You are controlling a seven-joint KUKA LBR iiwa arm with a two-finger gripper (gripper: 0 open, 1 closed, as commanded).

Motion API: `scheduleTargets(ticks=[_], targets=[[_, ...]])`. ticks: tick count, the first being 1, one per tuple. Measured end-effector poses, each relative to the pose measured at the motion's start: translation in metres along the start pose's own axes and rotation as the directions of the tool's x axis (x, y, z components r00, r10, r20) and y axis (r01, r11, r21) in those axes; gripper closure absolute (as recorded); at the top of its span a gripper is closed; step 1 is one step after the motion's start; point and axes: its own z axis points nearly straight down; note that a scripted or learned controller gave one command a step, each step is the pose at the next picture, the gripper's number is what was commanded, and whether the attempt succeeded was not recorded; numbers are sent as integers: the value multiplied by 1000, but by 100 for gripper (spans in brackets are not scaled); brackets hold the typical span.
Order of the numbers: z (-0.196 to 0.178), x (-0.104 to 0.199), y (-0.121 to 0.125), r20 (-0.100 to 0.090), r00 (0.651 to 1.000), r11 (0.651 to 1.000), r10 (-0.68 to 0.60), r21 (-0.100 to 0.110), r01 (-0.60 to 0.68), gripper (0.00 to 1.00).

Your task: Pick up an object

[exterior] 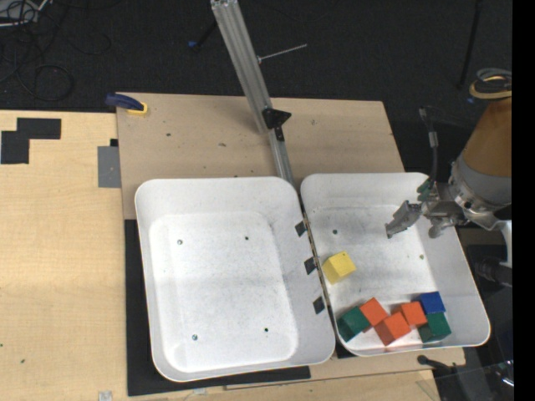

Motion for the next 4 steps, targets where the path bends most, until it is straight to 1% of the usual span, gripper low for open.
scheduleTargets(ticks=[1,2,3,4], targets=[[64,-2,-3,0,1000,1000,1,2,-1,0],[116,-2,-3,1,1000,1000,2,-5,-2,0],[105,-4,-4,2,1000,1000,9,-5,-9,100],[63,-7,-4,2,1000,1000,8,-9,-8,100]])
